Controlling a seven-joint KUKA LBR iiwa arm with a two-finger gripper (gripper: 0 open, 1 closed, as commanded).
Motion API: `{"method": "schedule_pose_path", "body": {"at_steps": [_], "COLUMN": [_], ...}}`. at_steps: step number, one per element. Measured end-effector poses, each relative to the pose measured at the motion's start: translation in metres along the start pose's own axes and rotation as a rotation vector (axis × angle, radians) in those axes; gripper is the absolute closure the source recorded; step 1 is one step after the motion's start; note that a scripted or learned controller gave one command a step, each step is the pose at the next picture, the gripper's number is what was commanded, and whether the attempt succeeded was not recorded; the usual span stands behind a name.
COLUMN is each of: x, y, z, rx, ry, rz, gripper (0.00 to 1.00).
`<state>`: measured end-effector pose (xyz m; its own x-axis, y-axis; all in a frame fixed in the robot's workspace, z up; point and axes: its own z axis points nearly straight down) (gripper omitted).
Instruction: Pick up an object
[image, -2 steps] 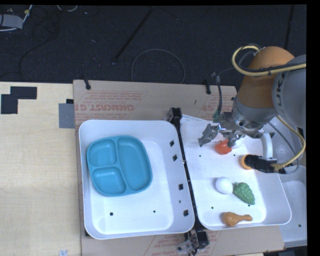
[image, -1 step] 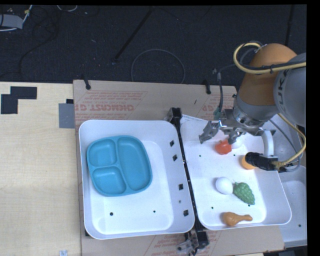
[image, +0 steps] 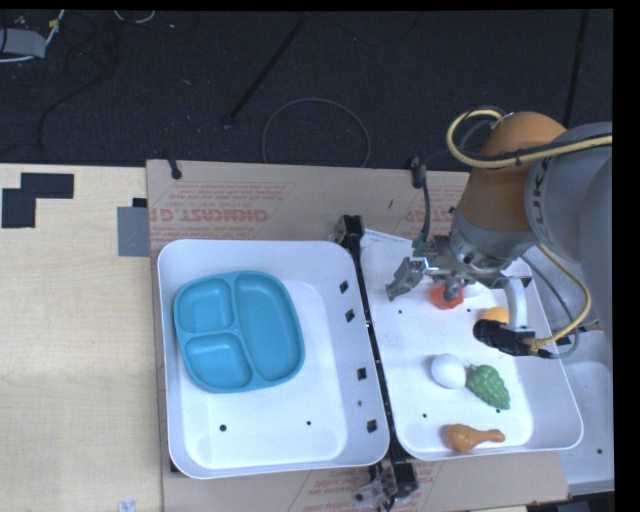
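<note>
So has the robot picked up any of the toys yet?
Not yet. Done: the arm has reached into the right bin. In hand: the gripper is low by the red toy, but nothing shows between its fingers. Left: grab and lift. The white egg, green toy and drumstick lie untouched.

I count two bins (image: 200, 440), one blue tray (image: 238, 330), one egg (image: 448, 372), one grape bunch (image: 489, 385), one drumstick (image: 472, 436), one red piece (image: 447, 295).
</note>
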<state>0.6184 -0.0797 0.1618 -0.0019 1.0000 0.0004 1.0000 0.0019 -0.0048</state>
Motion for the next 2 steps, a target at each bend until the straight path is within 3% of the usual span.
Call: {"method": "schedule_pose_path", "body": {"at_steps": [2], "x": [0.001], "y": [-0.007], "z": [0.076], "rx": [0.001], "ry": [0.0], "rz": [0.002], "gripper": [0.0]}}
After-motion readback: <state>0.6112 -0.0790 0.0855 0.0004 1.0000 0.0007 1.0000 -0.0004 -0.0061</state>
